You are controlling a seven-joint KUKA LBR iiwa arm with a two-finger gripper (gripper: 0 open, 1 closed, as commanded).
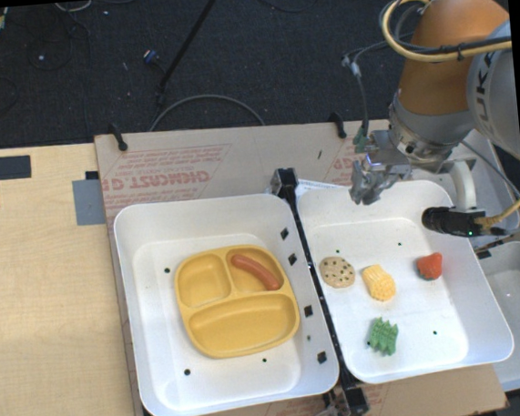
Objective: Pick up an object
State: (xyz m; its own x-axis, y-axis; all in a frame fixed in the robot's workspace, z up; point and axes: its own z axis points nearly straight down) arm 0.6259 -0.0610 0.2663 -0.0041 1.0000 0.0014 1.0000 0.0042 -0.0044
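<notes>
Arm (451,56): grey casing, rounded orange band, yellow and grey cables looped above; small metallic gripper (367,183) below wrist.

Yellow tray (240,328) w/ red-brown sausage (256,270); speckled tan cookie (338,272), yellow corn (379,282), green broccoli (382,335), red strawberry (430,267).

Open floor between cookie (338,272), corn (379,282), strawberry (430,267), broccoli (382,336); approach from above unobstructed.

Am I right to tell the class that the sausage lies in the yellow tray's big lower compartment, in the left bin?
Not quite. The camera view shows the sausage in the upper right small compartment of the yellow tray, not the big lower one. The tray does sit in the left bin.
</notes>
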